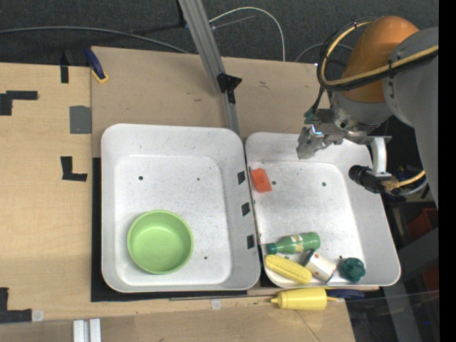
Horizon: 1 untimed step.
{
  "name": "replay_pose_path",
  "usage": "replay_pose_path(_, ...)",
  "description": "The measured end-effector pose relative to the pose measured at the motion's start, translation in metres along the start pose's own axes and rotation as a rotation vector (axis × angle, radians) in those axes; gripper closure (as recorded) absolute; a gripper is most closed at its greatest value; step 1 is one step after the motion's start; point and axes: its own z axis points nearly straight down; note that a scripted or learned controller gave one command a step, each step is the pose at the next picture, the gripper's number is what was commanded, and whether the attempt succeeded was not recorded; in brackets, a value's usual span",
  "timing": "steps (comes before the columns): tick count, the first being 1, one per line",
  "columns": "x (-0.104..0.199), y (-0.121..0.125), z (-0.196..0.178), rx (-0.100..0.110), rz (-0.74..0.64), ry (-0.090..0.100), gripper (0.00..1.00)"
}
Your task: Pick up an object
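Note:
My gripper (pixel 308 148) hangs over the far edge of the right bin (pixel 370 212), well above its floor, with nothing visible between its fingers. An orange block (pixel 261 180) lies near the bin's far left corner, to the left of the gripper and a little nearer. At the near end of the bin lie a green bottle (pixel 294 244), a yellow corn cob (pixel 288 269), a small white cylinder (pixel 321 266) and a dark teal object (pixel 351 268).
A green bowl (pixel 160 241) sits in the near left part of the left bin (pixel 171 141). A yellow bottle (pixel 301 299) lies on the bench just outside the right bin's near rim. A grey pole (pixel 203 34) slants across the back.

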Motion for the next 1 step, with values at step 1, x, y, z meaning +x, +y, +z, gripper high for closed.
replay_pose_path(1,0.0005,0.0011,-0.0337,0.002,0.000,0.000,1.00)
